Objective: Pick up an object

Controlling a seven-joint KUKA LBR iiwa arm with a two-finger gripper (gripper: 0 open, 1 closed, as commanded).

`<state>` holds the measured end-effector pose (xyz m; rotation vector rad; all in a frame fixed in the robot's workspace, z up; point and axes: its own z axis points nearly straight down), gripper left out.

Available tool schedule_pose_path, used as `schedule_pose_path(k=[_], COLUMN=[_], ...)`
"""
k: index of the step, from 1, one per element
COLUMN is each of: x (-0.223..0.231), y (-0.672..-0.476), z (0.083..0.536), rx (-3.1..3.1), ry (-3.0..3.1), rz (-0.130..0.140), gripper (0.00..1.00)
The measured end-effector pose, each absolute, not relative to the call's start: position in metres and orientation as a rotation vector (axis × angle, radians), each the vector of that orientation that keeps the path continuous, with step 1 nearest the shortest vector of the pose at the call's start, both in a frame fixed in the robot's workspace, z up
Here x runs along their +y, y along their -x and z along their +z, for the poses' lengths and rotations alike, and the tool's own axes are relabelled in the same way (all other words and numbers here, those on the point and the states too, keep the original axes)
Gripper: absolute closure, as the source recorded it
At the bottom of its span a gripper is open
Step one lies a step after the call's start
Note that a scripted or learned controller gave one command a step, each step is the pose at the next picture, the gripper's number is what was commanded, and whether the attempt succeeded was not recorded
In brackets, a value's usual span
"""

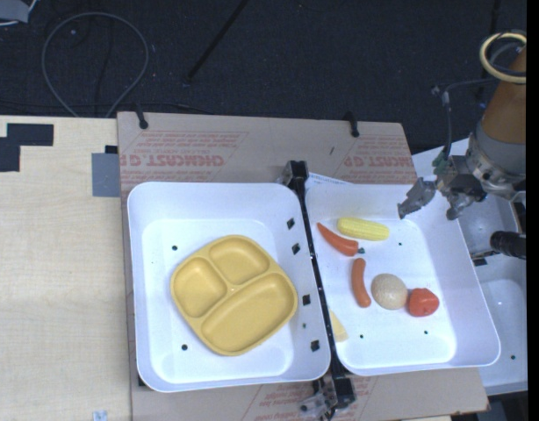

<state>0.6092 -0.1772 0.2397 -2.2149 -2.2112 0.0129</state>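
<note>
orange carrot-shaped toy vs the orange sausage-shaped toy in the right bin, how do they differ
The orange carrot-shaped toy lies aslant near the bin's divider, just below the yellow corn toy; the orange sausage-shaped toy lies nearly straight up and down in the picture, beside the beige egg-shaped toy. The carrot tapers to a point; the sausage has rounded ends. Both are slim, orange, and lie flat in the right white bin.

One fixed camera looks down at a slant from above the bench, far enough to take in both bins [138,235]. The gripper [436,198] sits at the frame's right; the bins spread to its left and below it, dark floor above.
</note>
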Motion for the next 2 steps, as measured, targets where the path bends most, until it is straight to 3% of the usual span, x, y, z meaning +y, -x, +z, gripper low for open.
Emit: schedule_pose_path(k=[1,2], x=[-0.177,-0.173], y=[-0.612,-0.615], z=[0.248,0.203], rx=[-2.222,-2.22], ry=[2.221,2.216], rz=[0.001,0.005], gripper=[0.0,0.0])
